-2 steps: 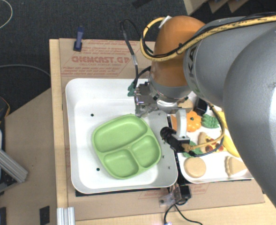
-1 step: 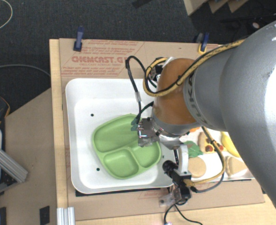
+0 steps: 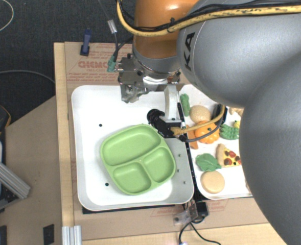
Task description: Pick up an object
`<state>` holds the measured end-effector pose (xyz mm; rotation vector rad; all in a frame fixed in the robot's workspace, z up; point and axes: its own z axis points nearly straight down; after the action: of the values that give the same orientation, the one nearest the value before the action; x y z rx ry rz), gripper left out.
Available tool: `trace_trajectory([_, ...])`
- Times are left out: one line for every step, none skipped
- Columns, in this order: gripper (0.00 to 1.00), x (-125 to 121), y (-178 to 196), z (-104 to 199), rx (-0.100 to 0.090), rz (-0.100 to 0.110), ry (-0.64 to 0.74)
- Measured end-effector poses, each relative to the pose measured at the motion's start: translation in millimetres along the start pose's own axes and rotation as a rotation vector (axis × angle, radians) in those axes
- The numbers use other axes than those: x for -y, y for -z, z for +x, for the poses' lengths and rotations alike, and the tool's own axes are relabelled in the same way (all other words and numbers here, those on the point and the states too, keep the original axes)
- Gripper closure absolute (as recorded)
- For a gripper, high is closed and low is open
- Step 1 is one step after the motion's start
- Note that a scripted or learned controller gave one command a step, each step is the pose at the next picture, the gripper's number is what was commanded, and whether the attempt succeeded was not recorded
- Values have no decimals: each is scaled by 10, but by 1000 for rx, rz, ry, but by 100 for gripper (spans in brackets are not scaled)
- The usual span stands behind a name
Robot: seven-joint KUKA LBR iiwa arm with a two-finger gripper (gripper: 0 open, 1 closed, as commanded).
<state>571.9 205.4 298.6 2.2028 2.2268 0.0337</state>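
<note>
A light green divided plate (image 3: 137, 158) lies in the left white bin (image 3: 88, 137), tilted toward the front right. My gripper (image 3: 132, 92) hangs over the back of that bin, just behind the plate's far edge, with nothing visibly held. The right bin (image 3: 227, 193) holds several toy foods: a beige egg shape (image 3: 200, 113), an orange fruit (image 3: 207, 133), a green leafy piece (image 3: 207, 162), a pizza slice (image 3: 227, 156) and a round beige biscuit (image 3: 212, 181). The arm hides much of the right bin.
The bins sit on a cardboard sheet (image 3: 96, 60) over the bench. A blue clip (image 3: 85, 42) lies at the sheet's back left. A small green piece (image 3: 230, 131) and a slim green vegetable (image 3: 184, 102) lie near the divider between the bins.
</note>
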Motion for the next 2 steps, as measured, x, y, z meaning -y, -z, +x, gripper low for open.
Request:
trace_trajectory([100,697,389,-57,7,25,-8])
trace_trajectory([100,945,-744,-437,14,36,-16])
